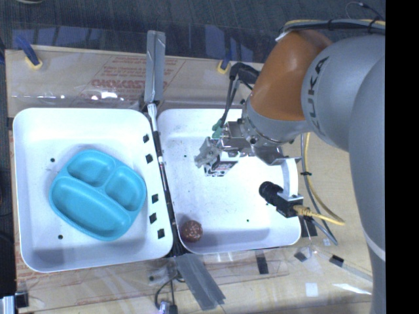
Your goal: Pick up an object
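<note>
A small round brown-red object lies in the front left corner of the right bin. A blue divided plate rests in the middle of the left bin. My gripper hangs over the middle of the right bin, well behind the brown object and apart from it. Nothing shows between its fingers.
The grey arm with its orange band covers the right bin's back right part. A black fitting with a yellow cable juts out near the bin's right wall. A raised divider separates the two bins.
</note>
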You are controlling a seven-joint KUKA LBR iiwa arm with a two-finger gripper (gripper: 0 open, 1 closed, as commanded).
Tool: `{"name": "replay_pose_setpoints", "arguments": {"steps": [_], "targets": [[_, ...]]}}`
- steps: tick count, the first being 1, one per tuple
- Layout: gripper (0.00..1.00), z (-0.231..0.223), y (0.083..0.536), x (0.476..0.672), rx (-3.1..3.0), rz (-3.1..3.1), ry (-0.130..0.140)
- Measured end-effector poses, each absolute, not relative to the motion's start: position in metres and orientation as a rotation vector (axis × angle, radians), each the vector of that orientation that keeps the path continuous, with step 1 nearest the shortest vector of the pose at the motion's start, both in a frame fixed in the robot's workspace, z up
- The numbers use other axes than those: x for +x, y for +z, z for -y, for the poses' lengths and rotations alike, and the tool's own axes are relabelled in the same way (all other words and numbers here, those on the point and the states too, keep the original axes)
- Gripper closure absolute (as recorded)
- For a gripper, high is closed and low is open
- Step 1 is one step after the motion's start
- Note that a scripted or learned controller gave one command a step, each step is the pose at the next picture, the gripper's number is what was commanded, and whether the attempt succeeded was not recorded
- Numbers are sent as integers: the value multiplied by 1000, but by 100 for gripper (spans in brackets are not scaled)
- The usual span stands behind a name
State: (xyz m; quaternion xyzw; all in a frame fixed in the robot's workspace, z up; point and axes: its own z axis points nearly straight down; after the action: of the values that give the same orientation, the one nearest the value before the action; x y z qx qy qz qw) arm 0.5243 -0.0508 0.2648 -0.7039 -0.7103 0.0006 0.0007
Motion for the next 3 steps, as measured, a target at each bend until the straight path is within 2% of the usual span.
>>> {"name": "replay_pose_setpoints", "arguments": {"steps": [1, 2, 3], "targets": [[100, 137, 359, 528, -2215, 2226, 1], [100, 151, 293, 545, -2210, 2228, 5], [0, 151, 294, 545, -2210, 2229, 4]]}}
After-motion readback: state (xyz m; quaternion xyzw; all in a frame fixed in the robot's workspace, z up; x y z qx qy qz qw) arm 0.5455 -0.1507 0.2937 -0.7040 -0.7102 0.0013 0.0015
